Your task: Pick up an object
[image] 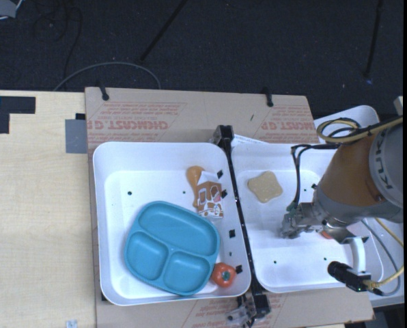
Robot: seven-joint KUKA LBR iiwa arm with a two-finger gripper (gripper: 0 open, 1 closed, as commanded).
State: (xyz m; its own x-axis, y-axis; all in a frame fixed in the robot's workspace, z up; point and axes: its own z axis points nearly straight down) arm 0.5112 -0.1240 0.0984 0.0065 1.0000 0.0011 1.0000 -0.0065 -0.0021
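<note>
- Gripper (292,225) sits low in the right bin (285,279), under the grey and orange arm (354,180); I cannot tell its state, and nothing shows in its grip
- Tan biscuit-shaped thing (265,186) lies in that same bin, near the gripper, on its far side, not touching
- Blue tray (171,248) lies in the left bin (111,217), well apart from the gripper
- Red tomato toy (223,275) touches the tray's near corner
- Small packet (209,201) and orange piece (194,177) lie just past the tray

The two shallow white plastic bins (115,183) are looking smooth and faintly glossy, the sectioned blue plastic plate (171,248) matt, and the brown printed cardboard sheet (190,115) dull beneath them.
</note>
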